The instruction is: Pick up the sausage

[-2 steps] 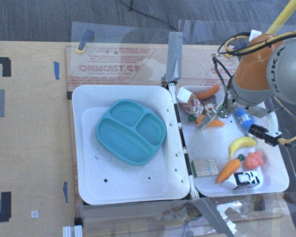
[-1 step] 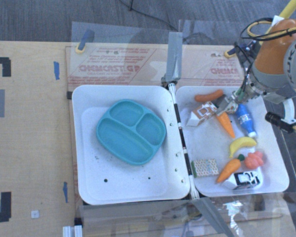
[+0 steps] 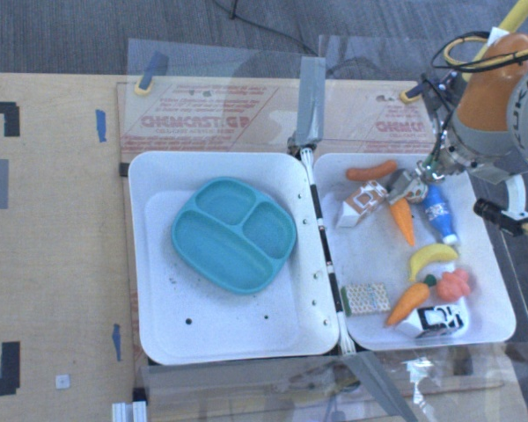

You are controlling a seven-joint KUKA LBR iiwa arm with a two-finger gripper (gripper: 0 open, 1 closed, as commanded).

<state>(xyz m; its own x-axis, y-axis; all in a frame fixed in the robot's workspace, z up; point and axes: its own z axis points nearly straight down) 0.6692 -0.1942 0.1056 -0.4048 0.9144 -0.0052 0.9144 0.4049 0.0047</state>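
Lying nearly left-right, sausage (image 3: 371, 171), right end raised

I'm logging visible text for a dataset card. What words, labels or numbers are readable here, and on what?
Red print on the clear plastic sheet behind the two white bins: blurred; roughly "CHEMCAST GP", uncertain.
Same sheet, right part: red print, unreadable.
Small white-and-orange carton, blue bottle, black-and-white packet: labels too small.

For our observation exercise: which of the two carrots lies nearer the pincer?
The upper carrot, beside the blue bottle, just below the pincer; the other carrot lies near the bin's front.
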